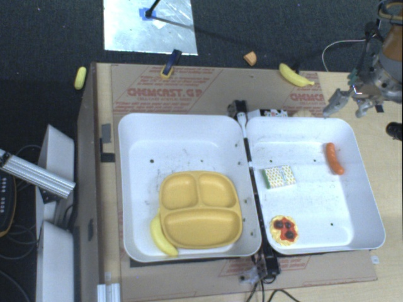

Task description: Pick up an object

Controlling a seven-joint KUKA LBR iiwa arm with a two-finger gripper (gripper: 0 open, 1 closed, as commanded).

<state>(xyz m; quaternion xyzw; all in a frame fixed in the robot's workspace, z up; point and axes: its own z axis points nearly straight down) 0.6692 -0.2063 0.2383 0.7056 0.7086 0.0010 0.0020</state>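
Gripper (350,101) is spread open and holding nothing, parked past the right bin's (362,168) far corner. Nearest target is the carrot (334,158), just below it by the rim. Risk: fingers clip the wall, or the carrot rolls.

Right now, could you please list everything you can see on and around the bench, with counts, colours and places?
White bins: 2, side by side on the bench; left bin, right bin.
Divided plate: 1, yellow, in the left bin.
Banana: 1, yellow, left bin, against the plate's lower left edge.
Sausage: 1, orange, right bin, near its right wall.
Patterned block: 1, pale green and white, right bin.
Pizza toy: 1, yellow with red, right bin, front left.
Second banana: 1, yellow, on the bench behind the right bin.
Gripper: 1, grey, above the right bin's far right corner, holding nothing.
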